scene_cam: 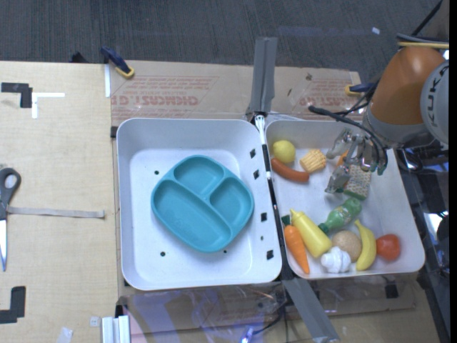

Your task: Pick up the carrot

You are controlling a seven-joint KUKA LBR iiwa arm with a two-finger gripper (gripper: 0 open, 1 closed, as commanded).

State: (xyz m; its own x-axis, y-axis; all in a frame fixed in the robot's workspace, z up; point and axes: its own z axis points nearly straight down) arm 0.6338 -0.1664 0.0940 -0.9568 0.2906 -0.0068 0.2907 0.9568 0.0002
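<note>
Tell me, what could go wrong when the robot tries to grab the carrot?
The carrot lies squeezed between the bin's wall and a yellow toy, so the gripper may bump the wall or grab the wrong thing. The gripper is also hanging far up the bin, over other toys, and could knock them on its way.
</note>
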